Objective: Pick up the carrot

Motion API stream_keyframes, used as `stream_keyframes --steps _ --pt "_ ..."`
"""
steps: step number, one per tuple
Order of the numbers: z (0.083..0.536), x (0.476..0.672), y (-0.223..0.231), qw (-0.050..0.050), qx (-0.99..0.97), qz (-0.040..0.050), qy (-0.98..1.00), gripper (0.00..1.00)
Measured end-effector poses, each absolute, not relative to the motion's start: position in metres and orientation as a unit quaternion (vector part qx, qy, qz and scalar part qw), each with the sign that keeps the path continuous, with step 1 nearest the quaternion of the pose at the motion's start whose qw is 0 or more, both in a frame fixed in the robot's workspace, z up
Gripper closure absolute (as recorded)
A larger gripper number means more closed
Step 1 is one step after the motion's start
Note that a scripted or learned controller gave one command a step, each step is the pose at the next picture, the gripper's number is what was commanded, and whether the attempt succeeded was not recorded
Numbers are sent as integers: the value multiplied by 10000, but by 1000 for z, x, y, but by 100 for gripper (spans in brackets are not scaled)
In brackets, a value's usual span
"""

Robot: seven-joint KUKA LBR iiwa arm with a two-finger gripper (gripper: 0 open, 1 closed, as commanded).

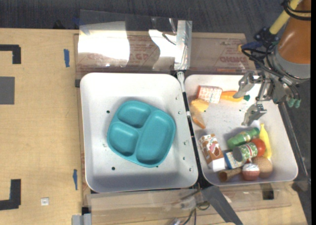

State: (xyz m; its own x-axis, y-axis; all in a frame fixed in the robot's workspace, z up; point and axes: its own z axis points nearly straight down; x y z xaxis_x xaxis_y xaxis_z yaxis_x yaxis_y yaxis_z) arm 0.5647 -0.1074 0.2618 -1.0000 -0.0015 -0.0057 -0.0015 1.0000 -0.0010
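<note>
The carrot is a short orange stick with a green end. It lies in the far part of the right bin, just right of a red-and-white box. My gripper hangs over the bin's far right part, with its fingers spread open. One fingertip is right at the carrot's green end, and the other fingertip is nearer the camera. Nothing is held between them.
The left bin holds a teal divided plate. The right bin also has a yellow wedge, a green bottle, a banana, a small carton and several other toy foods crowded at its near right.
</note>
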Motion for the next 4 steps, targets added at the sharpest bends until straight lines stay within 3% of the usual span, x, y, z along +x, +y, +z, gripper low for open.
stream_keyframes --steps 1,2,3,4 --pt "164 648 -107 -21 446 11 9990 0" --pt "98 662 -129 43 386 -3 9992 0" --pt "113 666 -128 101 379 -10 9992 100" --pt "127 623 -186 25 -1055 -9 9944 100"
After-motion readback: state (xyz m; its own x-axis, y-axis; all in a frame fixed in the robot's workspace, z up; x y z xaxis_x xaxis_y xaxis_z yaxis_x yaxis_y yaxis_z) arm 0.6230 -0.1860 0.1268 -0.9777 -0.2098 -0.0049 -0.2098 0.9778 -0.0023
